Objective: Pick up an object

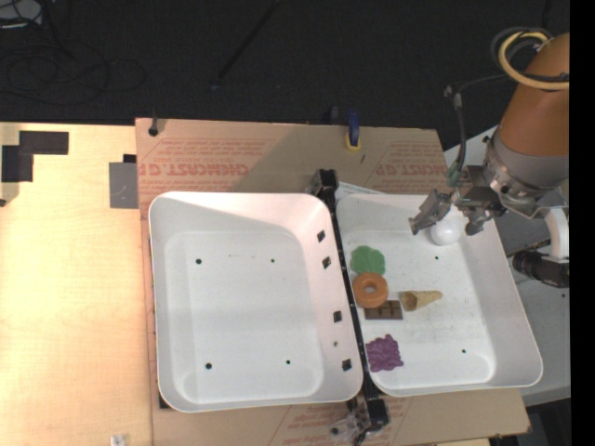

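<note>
We see the end effector over the far edge of the right-hand shallow white bin, its two dark fingers spread wide, with a small white rounded object between and just below them; whether they grip it we cannot tell. It looks smooth, light and likely slippery, so we would take it across its widest part. Along that bin's left wall lie a green leafy toy, an orange ring doughnut, a brown chocolate-like block, a tan cone-shaped piece and a purple lumpy cluster, probably light too. The left-hand shallow white bin sits alongside on the surface.
</note>
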